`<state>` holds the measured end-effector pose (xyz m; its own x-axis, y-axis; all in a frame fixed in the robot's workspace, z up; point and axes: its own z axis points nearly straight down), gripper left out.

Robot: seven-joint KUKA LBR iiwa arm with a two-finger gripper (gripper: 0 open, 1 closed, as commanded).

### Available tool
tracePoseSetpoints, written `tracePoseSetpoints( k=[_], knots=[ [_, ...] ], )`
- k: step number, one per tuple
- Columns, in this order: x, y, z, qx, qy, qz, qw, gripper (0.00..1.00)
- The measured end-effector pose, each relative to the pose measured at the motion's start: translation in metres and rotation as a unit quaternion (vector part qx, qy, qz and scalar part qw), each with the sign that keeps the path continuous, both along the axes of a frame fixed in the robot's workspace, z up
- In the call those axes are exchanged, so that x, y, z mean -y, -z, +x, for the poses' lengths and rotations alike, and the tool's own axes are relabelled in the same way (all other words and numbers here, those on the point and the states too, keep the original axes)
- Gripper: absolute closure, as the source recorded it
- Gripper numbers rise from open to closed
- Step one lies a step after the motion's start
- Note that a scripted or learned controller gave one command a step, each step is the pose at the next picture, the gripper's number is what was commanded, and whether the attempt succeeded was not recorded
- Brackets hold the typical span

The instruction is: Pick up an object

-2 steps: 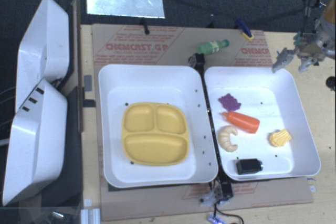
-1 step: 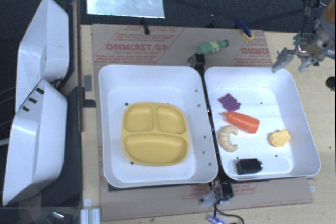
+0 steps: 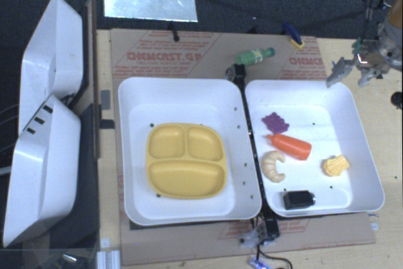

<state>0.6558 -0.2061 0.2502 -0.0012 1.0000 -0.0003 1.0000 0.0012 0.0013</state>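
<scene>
Camera view shows us the gripper with fingers spread and nothing between them, above the right bin's far right corner. In that bin we see a carrot, croissant, purple grapes, yellow piece and black block.

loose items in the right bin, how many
5: purple grapes at the upper left, orange carrot below them, croissant lower left, yellow piece at the right, black block at the near edge.
</scene>
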Motion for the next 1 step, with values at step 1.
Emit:
tracePoseSetpoints(
  k=[1],
  knots=[
    [0.0, 0.0, 0.0, 0.0, 0.0, 0.0, 1.0, 0.0]
  ],
)
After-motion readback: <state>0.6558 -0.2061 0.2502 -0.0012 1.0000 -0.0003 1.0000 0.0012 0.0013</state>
